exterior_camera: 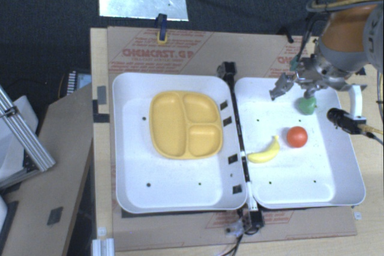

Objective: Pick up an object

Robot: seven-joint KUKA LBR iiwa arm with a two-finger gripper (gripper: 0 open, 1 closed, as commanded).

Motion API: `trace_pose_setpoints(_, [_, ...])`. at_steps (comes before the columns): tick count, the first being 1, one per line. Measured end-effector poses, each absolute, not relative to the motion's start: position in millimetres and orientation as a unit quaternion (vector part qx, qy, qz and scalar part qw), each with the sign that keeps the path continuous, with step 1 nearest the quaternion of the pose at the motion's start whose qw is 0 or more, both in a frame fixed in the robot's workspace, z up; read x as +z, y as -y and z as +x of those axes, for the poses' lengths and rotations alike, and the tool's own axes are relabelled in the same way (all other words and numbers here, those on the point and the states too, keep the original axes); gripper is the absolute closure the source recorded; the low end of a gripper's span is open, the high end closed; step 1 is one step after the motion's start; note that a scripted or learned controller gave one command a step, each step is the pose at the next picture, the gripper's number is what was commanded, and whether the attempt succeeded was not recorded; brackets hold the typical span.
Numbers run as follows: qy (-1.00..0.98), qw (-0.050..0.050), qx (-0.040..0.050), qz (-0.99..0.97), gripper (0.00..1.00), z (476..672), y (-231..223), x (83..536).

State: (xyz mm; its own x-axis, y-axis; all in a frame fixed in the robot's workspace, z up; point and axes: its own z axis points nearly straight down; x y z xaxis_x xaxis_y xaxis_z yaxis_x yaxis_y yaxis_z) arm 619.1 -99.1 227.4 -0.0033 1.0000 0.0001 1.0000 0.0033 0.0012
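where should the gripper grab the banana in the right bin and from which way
Probably across the banana's thick middle, coming straight down. It lies flat and curved on the right bin's floor, apart from the tomato, so fingers closing across its narrow width should fit.

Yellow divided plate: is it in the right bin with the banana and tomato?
No. The yellow divided plate lies in the left bin, while the banana and tomato lie in the right bin.

The worktop (102, 147) had a printed cardboard sheet (180, 48) on it, with two white bins (129, 147) side by side on top.
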Motion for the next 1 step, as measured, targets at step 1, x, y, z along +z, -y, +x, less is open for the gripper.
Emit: trace_pose_setpoints(1, [-0.707, 0.000, -0.0005, 0.707, 0.00, 617.2, 100.8, 165.7])
